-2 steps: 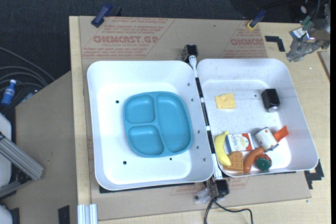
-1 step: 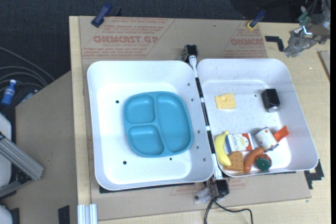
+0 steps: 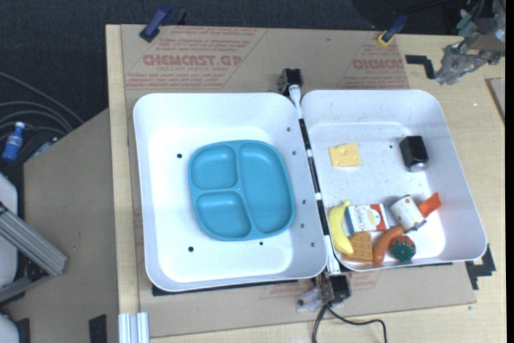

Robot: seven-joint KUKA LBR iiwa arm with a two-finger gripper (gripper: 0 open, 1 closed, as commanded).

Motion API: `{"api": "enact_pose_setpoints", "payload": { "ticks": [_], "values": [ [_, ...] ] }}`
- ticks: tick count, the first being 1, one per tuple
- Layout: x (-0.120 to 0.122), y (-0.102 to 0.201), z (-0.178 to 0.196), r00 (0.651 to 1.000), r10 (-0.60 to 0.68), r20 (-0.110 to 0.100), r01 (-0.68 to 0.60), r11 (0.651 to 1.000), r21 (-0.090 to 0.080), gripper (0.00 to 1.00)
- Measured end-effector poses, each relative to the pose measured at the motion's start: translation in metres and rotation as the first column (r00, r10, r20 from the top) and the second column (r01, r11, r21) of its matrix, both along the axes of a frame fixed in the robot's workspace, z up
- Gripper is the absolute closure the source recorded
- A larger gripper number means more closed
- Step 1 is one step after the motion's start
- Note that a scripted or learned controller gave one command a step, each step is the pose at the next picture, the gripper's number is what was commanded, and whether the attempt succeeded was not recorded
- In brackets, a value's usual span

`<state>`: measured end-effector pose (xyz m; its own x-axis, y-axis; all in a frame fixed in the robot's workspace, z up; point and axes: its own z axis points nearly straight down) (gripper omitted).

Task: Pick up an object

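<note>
Noted gripper (image 3: 462,60) parked beyond right bin (image 3: 450,112), state indeterminate. Judged black block (image 3: 414,152) rigid, light, isolated; side faces best hold.

A divided plate (image 3: 240,189) lies in the left bin (image 3: 152,173); the right bin (image 3: 450,140) holds toy food (image 3: 373,233) clustered at its lower left.

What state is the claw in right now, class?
Claw: up at the right edge, outside the bins, nothing seen in it; open or closed cannot be told.
</note>
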<state>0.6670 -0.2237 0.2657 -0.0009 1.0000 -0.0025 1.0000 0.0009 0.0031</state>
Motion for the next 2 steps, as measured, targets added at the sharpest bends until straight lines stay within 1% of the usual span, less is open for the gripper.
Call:
{"api": "enact_pose_setpoints", "payload": {
  "ticks": [2],
  "values": [
    [0.0001,0.0002,0.0004,1.000,0.000,0.000,0.000,1.000,0.000,1.00]
  ]
}}
